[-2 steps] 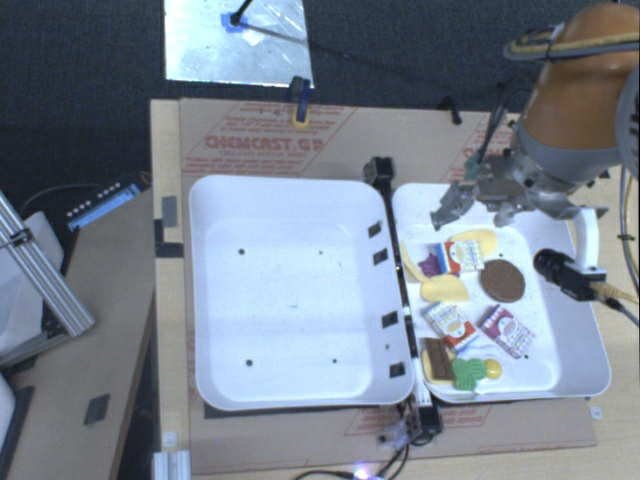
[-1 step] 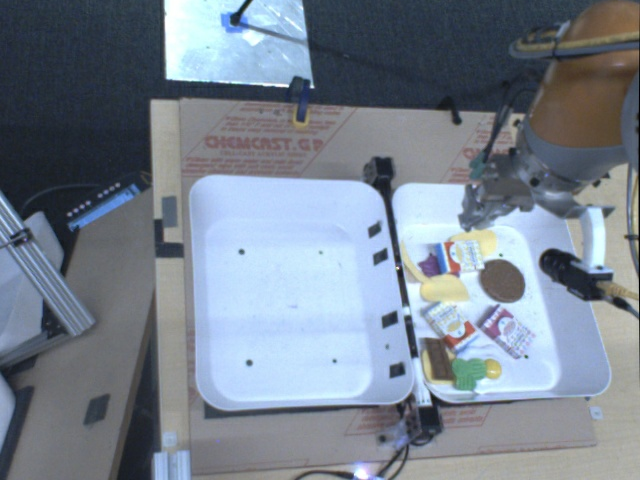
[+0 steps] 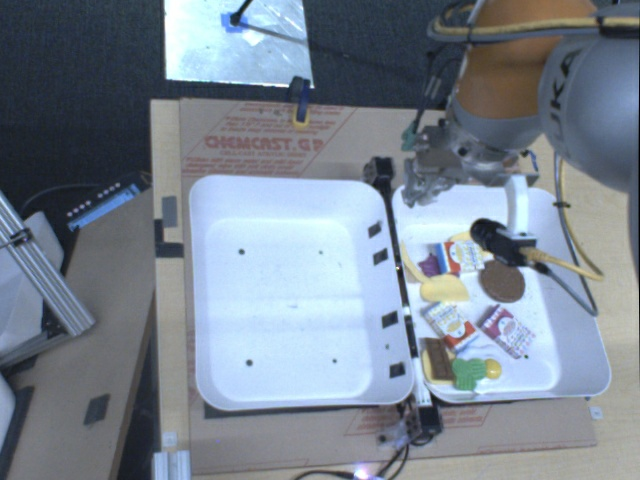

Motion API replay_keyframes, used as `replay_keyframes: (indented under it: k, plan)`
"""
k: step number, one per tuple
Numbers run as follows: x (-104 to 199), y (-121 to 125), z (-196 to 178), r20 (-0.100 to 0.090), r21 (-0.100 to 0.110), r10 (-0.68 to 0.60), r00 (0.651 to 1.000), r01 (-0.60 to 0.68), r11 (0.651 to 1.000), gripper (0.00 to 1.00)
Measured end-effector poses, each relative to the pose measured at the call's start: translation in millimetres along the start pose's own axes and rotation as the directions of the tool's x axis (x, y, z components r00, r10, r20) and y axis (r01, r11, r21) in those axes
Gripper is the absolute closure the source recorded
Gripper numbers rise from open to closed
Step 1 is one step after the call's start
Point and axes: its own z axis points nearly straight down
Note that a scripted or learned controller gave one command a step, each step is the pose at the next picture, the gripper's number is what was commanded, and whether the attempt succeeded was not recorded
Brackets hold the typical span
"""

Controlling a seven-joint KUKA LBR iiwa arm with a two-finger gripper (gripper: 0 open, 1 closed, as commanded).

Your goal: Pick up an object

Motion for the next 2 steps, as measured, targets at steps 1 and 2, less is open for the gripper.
replay_keyframes:
  k: [1,2]
  plan:
    - [80.7,-96.5,-23.7,-0.003,0.004,-0.003,1.0,0.003,1.0,1.0]
    - [155.6,-89.5,-31.0,-0.002,0.001,0.0,1.0,0.0,1.0,1.0]
